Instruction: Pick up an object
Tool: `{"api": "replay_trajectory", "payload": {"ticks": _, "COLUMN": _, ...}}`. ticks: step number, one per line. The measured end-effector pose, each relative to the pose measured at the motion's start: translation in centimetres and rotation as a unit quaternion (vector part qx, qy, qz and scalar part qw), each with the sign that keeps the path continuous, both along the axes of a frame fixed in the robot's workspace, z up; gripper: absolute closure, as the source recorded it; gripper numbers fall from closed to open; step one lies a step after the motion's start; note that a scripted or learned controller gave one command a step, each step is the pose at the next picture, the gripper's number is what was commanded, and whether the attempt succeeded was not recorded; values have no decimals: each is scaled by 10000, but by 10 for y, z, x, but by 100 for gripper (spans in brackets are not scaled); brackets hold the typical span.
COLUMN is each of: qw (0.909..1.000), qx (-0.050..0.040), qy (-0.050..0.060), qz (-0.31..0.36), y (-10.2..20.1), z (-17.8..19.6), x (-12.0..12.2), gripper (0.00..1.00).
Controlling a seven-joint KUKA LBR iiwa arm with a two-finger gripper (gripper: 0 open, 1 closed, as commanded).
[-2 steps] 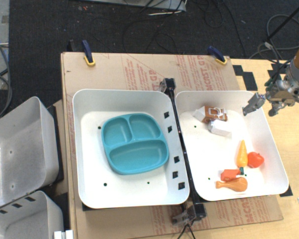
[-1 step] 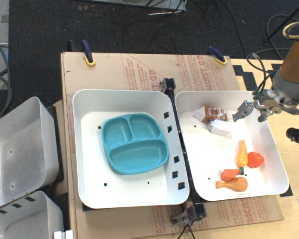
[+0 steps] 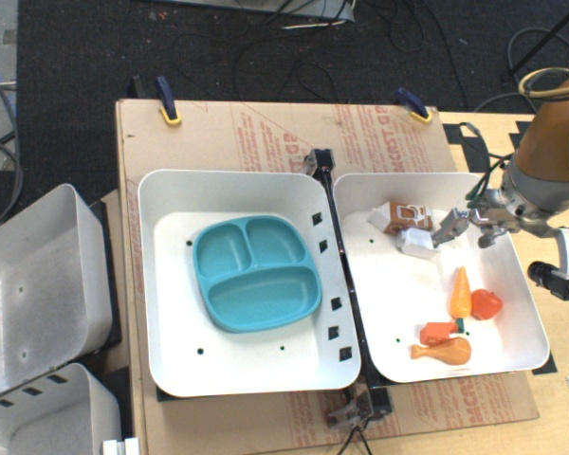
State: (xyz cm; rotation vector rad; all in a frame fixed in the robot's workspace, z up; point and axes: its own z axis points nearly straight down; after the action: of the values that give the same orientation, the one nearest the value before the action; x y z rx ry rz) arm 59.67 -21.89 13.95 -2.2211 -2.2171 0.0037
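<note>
Lying in the right bin (image 3: 379, 349), lower right part: an orange toy carrot (image 3: 461, 293), long axis near upright in the view, narrow tip toward the far rim, thick end toward the near rim. Touching or just beside its thick end, a red-orange rounded toy (image 3: 486, 304). Nearer the front rim, a small red-orange piece (image 3: 437, 332) and, just below it, an orange drumstick-shaped toy (image 3: 443, 352) lying crosswise, thin end pointing left. Further back in the same bin, a brown and white packet (image 3: 407, 216) with a white crumpled item (image 3: 415, 245) just beside it. Hovering over the bin's far right part, the gripper (image 3: 471, 227), fingers spread apart with nothing between them, left finger close to the white item, well apart from the carrot. In the left bin (image 3: 161, 282), a teal divided plate (image 3: 257, 273) lying flat near the middle. Beneath both bins, a cardboard-covered bench (image 3: 228, 131) with yellow clamps (image 3: 171, 112) at its far edge.
</note>
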Motion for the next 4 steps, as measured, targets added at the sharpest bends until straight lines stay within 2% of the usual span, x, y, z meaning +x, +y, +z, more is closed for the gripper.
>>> {"api": "replay_trajectory", "payload": {"ticks": 1, "qw": 10000, "qx": -13, "qy": -36, "qz": 8, "y": 0, "z": 14, "x": 2, "gripper": 100}}
{"api": "replay_trajectory", "payload": {"ticks": 3, "qw": 10000, "qx": -20, "qy": -56, "qz": 24, "y": 0, "z": 113, "x": -2, "gripper": 100}}
{"api": "replay_trajectory", "payload": {"ticks": 4, "qw": 10000, "qx": 0, "qy": -31, "qz": 46, "y": 48, "z": 120, "x": 4, "gripper": 100}}
